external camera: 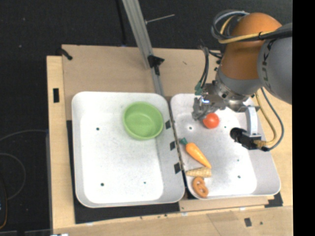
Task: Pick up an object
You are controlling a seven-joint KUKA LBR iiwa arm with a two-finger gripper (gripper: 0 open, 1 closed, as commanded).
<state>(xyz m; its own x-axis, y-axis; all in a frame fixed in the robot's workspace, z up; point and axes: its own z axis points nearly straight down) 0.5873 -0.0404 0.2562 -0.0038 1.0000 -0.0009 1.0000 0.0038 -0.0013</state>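
Camera view, right bin (266,178):
- Gripper (201,108): over the bin's far-left corner; finger state cannot be told.
- Red tomato (211,121): just beside the gripper; likely light, smooth, prone to roll; grasp across its middle.

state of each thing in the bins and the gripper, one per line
green bowl: upright in left bin
red ball: in right bin, just below gripper
carrot: lying flat
pale stick: lying flat
orange pretzel: flat, near front rim
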